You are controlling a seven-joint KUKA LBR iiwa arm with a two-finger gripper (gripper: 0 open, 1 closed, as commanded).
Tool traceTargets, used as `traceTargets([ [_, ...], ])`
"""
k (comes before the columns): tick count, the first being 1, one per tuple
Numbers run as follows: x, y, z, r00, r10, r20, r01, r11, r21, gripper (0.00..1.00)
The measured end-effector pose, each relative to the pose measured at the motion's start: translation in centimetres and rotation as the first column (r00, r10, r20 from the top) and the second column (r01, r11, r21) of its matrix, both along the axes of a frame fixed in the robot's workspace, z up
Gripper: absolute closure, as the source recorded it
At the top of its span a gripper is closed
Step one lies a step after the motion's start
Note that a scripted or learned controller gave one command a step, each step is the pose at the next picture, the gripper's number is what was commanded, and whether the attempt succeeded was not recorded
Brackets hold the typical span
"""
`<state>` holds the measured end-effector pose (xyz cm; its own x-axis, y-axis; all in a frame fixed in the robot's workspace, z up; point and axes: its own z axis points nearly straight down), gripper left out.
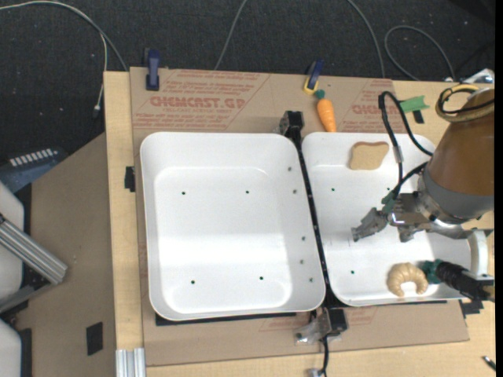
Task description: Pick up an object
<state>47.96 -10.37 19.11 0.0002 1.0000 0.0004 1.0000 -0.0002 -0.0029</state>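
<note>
- Tan croissant-shaped toy (pixel 409 279) lies at right white bin's (pixel 346 285) near edge
- Flat tan bread slice (pixel 368 155) at far edge
- Gripper (pixel 369 228) above bin floor, grip state: can't tell

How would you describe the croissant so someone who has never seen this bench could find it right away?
Start at the right-hand white bin of the two and go to its near edge. The croissant lies there, just below the gripper. It is pale tan and curled into a crescent, unlike the flat bread slice at the bin's far end.
</note>
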Motion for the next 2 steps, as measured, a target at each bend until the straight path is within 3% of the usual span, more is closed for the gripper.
traceTargets([
  [1,0.1,0.0,0.1,1.0,0.0,0.003,0.0,1.0,0.0,0.0],
  [2,0.1,0.2,-6.1,1.0,0.0,-0.002,0.0,1.0,0.001,0.0],
])
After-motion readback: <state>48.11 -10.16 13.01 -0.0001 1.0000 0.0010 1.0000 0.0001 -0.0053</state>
